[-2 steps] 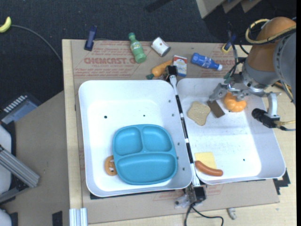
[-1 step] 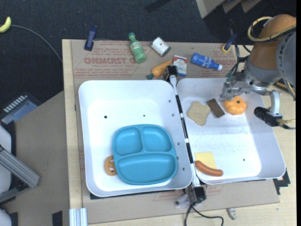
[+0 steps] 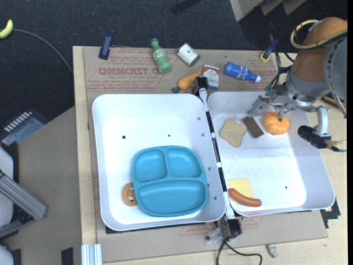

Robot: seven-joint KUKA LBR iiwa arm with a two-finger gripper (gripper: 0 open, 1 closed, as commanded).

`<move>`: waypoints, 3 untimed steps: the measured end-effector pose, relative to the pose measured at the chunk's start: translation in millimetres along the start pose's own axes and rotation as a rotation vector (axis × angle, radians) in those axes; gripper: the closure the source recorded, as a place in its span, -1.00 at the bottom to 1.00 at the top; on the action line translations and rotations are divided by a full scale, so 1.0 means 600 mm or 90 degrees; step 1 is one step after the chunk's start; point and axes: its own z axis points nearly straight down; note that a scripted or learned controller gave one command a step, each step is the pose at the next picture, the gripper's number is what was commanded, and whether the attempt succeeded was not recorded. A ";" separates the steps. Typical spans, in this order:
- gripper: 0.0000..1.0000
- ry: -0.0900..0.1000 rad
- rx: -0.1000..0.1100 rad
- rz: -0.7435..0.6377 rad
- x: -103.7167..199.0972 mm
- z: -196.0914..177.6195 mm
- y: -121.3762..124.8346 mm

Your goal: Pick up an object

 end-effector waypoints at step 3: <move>-1.00 0.007 0.013 0.002 0.047 0.049 -0.073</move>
